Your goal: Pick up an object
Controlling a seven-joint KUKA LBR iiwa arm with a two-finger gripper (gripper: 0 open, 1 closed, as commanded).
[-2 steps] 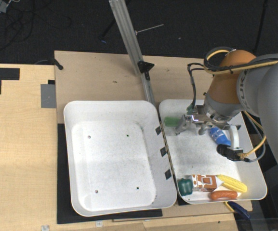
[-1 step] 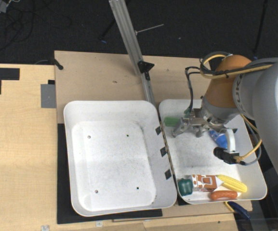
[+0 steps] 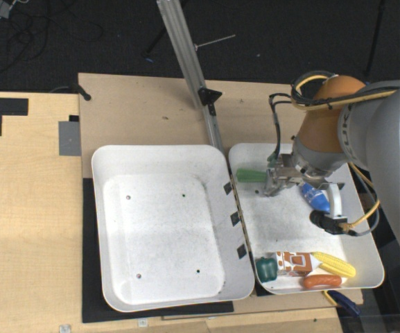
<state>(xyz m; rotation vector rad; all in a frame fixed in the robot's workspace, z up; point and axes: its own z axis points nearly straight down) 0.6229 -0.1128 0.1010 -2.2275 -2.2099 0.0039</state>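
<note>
My gripper [image 3: 274,184] hangs low over the upper part of the right bin [image 3: 277,229], under the orange band of the arm. Just to its left, a green block [image 3: 249,176] lies against the bin's top left corner, close to the gripper or touching it. On the other side of the gripper, partly under the wrist, is a blue object [image 3: 317,199]. Along the bin's front edge lie a small green cup [image 3: 265,269], an orange-and-white box [image 3: 294,262], a yellow corn cob [image 3: 334,264] and a red sausage [image 3: 321,281].
The left bin [image 3: 159,152] sits beside the right one, with black clips along the shared rim. A slanted metal rail [image 3: 186,54] rises behind the bins. Cables loop from the wrist over the right bin's right side.
</note>
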